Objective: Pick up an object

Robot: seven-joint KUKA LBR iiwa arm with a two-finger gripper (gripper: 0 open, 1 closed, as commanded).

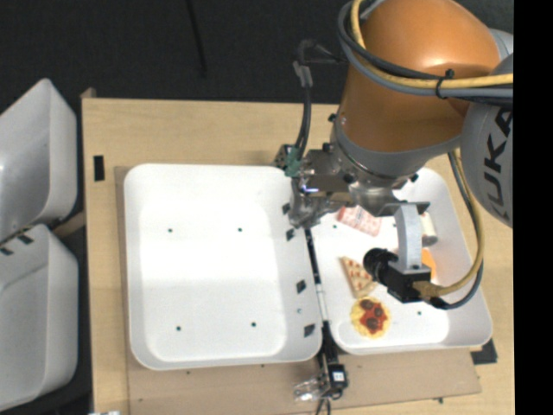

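Nothing looks lifted yet: the arm's end effector (321, 199), whose grip I cannot tell, hangs over the right white bin (460, 318) with the round yellow-and-red toy (370, 316) lying loose.

I am reaching in from three o'clock, my grey arm (488, 162) bending across the upper right of the camera view. My orange band (415, 67) is bulging toward the camera at about one o'clock, with dark and yellow cables looping around its top. Below it my wrist is pointing steeply downward, ending in grey metal hardware just right of centre. My gripper (315, 199) is hanging at the lower left of that hardware, toward seven o'clock from the band. From this slant, my wrist is hiding most of my tip. A black fitting is sticking out at five o'clock, trailing a cable.
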